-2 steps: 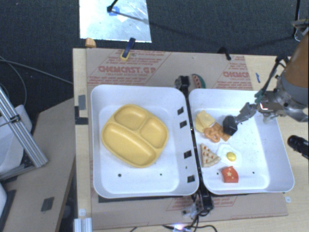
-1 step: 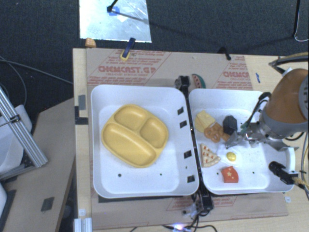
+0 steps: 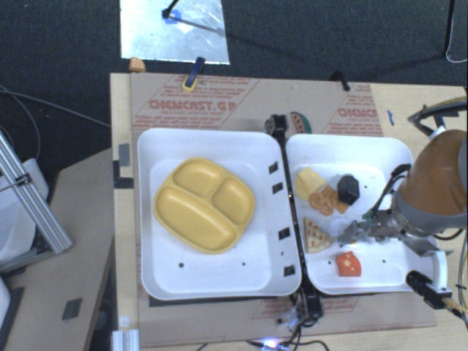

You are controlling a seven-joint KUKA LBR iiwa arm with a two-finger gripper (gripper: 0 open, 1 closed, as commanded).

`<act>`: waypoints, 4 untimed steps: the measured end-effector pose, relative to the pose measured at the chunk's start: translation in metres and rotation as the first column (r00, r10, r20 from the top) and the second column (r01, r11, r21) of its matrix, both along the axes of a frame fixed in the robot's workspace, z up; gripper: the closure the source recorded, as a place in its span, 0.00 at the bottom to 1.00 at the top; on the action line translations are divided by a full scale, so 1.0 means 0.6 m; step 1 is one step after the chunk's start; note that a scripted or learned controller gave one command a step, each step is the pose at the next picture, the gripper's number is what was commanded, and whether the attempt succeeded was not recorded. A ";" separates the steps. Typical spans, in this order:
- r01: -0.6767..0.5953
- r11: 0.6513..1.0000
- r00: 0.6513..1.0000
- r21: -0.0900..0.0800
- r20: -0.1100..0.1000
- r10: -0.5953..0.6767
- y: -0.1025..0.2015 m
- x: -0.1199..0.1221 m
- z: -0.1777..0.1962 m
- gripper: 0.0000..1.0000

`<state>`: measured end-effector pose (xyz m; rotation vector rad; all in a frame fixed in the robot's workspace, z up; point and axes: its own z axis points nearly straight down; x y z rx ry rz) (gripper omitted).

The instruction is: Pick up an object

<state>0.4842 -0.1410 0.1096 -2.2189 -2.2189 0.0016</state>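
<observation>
The gripper (image 3: 354, 232) sat low in the right bin (image 3: 398, 152), its tip aimed at a tan waffle wedge (image 3: 316, 234) just to its left. From this angle I could not tell whether it was apart or together, and nothing showed clamped in it. Just below the gripper lay a red piece (image 3: 349, 265). Above it were an orange biscuit (image 3: 322, 199), a black lump (image 3: 347, 189) and a yellow block (image 3: 308, 181), all loose and close together, likely tipped in as a jumble of picking targets. The wedge looked like the nearest candidate, lying flat and apart from the wall.

Well to the gripper's left, the left bin (image 3: 161, 152) held a yellow divided plate (image 3: 205, 205). Both bins rested on a cardboard sheet (image 3: 241, 93) over the tabletop, probably to guard the surface. Its red print read "CHEMCAST" (image 3: 191, 105), repeated in part nearer the gripper's side.
</observation>
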 end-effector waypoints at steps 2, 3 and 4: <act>0.000 1.000 1.000 0.001 -0.008 0.000 0.017 -0.001 0.038 0.00; -0.008 1.000 1.000 -0.002 0.009 0.008 0.096 0.069 0.102 0.00; -0.009 1.000 1.000 -0.002 0.011 0.009 0.156 0.157 0.127 0.00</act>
